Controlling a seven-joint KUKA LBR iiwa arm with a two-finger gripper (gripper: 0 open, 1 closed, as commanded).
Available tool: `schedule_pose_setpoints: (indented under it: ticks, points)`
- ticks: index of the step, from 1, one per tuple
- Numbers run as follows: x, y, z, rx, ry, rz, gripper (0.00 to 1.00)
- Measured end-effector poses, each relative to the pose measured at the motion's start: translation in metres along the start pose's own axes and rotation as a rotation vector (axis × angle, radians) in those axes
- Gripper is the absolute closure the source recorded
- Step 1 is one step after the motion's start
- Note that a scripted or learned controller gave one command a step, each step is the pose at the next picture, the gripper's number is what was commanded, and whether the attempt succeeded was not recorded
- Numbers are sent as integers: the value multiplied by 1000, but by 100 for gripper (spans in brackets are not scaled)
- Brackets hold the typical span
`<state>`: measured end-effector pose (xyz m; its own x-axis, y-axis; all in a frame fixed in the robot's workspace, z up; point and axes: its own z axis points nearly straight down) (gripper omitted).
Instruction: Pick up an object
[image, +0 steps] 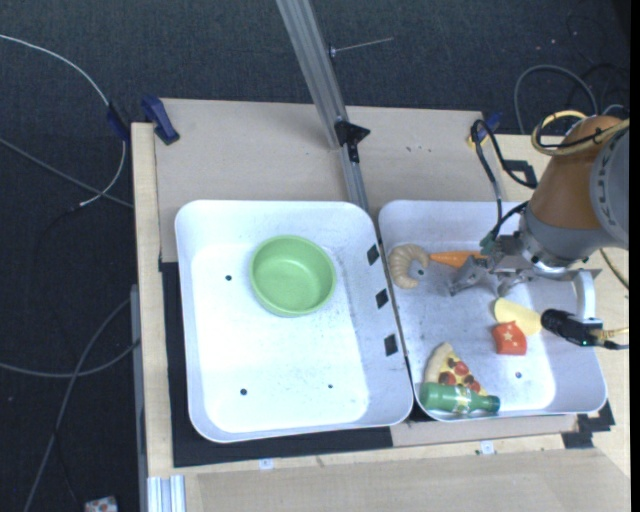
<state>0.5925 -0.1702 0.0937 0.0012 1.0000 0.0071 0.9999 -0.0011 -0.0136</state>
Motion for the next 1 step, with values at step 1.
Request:
schedule_pose_setpoints:
  ticks: [1]
  points:
    - [0,1,-14,-6,0,0,100]
